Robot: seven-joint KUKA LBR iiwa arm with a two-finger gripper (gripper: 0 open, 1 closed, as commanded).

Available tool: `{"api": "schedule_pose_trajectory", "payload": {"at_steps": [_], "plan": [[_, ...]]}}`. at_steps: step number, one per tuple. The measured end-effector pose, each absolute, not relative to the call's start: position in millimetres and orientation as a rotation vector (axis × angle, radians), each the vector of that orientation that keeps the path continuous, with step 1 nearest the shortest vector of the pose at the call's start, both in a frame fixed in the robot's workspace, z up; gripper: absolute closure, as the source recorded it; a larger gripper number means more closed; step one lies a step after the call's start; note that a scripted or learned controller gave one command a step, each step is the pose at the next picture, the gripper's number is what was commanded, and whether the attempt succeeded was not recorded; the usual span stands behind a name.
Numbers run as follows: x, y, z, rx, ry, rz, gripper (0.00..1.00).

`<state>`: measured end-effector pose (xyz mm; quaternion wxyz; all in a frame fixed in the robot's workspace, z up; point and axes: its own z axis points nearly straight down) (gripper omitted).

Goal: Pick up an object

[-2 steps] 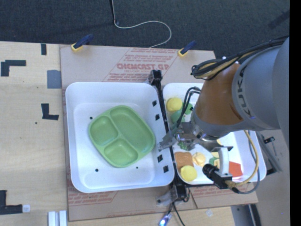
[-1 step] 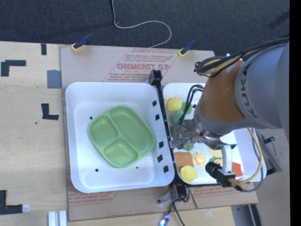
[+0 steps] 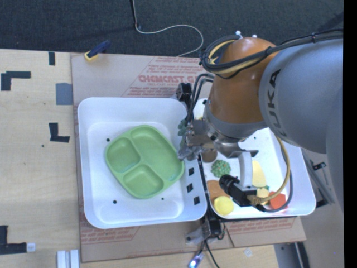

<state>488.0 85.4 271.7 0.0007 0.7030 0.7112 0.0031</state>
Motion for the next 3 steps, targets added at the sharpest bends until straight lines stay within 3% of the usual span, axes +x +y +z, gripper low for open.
{"api": "schedule_pose_trajectory", "payload": {"at_steps": [1, 2, 3], "plan": [[484.0, 111.0, 371.9, 2.212, 2.226, 0.012, 1.00], [511.1, 92.9, 515.7, 2.212, 2.216, 0.021, 1.00], [494.4, 39.4, 322.3, 2.235, 2.222, -0.024, 1.00]]}}
